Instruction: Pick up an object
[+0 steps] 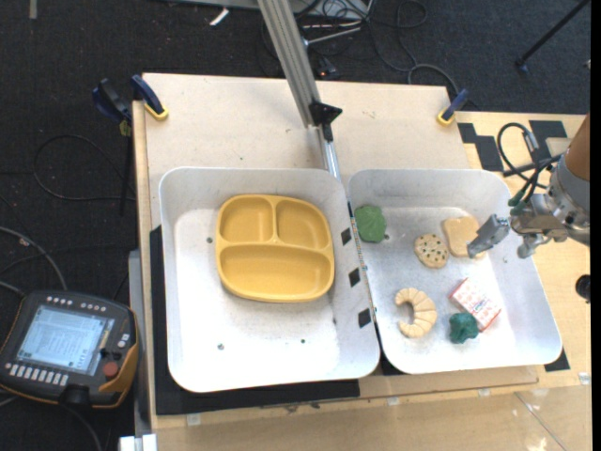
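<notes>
I see the gripper (495, 236) at the right bin's (526, 341) right edge, beside a tan biscuit (459, 234); how it is set I cannot tell. Nearby lie a spotted cookie (431, 250), croissant (415, 310) and red-and-white packet (473, 302), its print unreadable. The yellow tray (275, 247) sits in the left bin (188, 346).

One fixed camera looks down aslant over both bins (178, 252) from above.

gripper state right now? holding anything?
gripper: cannot be told from this view; it sits over the right bin by the tan cookie piece, and nothing shows between its fingers.
</notes>
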Tool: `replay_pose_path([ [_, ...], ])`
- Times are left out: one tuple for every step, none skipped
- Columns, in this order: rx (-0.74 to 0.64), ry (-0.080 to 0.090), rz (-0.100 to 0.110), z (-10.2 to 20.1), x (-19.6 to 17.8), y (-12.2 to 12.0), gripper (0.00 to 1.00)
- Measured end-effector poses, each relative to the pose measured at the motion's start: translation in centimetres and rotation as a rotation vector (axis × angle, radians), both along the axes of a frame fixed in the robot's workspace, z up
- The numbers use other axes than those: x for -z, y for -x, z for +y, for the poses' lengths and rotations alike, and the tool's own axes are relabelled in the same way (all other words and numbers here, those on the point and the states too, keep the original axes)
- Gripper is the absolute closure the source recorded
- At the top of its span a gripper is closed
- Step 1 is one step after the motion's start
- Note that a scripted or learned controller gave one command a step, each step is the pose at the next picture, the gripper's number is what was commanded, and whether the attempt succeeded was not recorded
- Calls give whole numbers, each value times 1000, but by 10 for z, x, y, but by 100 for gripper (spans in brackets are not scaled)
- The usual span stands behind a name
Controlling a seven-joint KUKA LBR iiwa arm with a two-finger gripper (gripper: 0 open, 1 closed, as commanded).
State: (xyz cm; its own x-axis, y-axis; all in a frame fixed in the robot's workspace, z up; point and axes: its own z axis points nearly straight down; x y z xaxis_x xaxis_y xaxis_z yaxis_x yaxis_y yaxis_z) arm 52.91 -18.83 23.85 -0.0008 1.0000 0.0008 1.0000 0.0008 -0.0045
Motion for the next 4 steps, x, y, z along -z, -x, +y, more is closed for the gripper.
replay_pose_path([
  [2, 0, 1, -7, 48, 5, 0],
  [1, -2, 1, 2, 108, 5, 0],
  [0, 1, -6, 1, 95, 3, 100],
  [-2, 3, -11, 2, 31, 0, 100],
])
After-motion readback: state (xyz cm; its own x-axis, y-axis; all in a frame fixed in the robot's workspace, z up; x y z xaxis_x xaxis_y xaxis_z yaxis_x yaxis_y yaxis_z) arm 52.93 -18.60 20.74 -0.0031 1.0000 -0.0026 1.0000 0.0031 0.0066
